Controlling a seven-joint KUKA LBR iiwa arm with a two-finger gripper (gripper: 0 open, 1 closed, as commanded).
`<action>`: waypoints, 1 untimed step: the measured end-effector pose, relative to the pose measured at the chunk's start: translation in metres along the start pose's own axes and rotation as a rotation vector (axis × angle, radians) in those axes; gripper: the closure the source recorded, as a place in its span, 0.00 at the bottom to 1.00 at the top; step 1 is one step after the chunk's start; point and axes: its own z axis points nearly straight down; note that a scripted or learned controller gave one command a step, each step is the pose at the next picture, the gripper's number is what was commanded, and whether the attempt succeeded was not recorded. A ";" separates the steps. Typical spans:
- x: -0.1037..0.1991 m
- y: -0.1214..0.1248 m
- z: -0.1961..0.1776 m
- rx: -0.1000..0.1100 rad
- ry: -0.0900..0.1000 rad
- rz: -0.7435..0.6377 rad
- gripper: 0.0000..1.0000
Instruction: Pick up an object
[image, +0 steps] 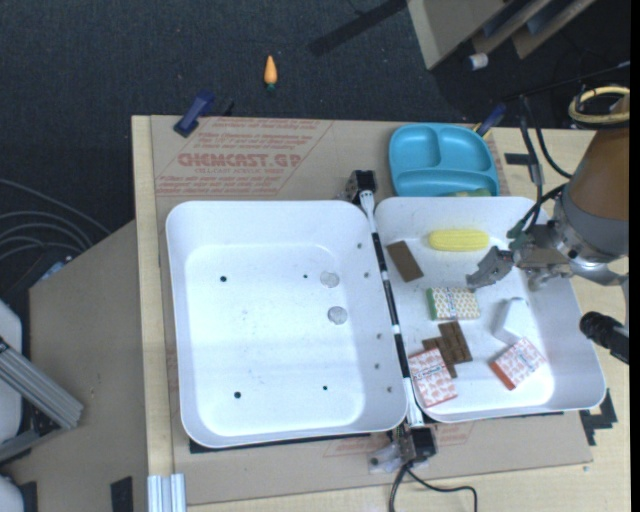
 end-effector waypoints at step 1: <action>0.021 0.015 0.137 -0.010 -0.002 0.000 0.00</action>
